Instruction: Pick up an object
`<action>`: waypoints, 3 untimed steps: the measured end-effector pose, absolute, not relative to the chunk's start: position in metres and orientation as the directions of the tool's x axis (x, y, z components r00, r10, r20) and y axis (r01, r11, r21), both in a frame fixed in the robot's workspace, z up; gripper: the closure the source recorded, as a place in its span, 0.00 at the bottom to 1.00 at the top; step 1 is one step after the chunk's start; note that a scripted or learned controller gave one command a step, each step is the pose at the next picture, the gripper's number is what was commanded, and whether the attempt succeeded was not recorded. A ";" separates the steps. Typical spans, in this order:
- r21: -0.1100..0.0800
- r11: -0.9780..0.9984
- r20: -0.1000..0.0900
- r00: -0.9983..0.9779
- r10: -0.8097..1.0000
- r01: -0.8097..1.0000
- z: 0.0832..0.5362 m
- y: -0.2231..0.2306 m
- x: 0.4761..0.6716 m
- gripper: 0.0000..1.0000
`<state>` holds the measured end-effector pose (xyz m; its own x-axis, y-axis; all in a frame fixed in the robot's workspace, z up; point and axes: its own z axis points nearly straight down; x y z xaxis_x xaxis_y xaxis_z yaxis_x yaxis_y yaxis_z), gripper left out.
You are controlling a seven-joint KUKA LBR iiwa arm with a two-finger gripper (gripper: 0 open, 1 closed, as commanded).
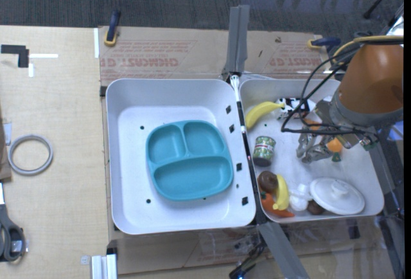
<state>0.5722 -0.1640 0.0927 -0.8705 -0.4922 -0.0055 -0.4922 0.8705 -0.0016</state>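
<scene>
While the grey arm with its orange band [372,78] reaches in over the right bin [369,171], its metal gripper [313,150] hangs low among the clutter; whether the fingers are spread or closed, or grip anything, cannot be made out. A small orange object [335,144] sits just beside the gripper, its shape unclear. Black cables loop from the wrist and hide part of the bin's far corner, where a black-and-white patterned item [294,104] is half covered. A smooth, curved yellow banana [260,112] lies near the bin's upper left, a small cylindrical can [264,150] with a green label below it. Along the near wall crowd a brown rounded piece [268,182], a second yellow banana [281,193], and a glossy white round lid [337,197]. The left bin [128,162] holds a teal plastic plate [190,160] divided into three compartments. On the pale wooden desk [51,207], a grey ring [29,154] lies at left.
</scene>
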 end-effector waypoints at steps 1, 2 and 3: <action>-0.019 0.736 -0.018 -0.736 -0.677 -0.676 0.098 -0.178 0.494 1.00; -0.023 0.728 -0.032 -0.728 -0.685 -0.685 0.100 -0.170 0.500 0.00; -0.009 0.605 -0.002 -0.605 -0.796 -0.796 0.095 -0.112 0.582 0.00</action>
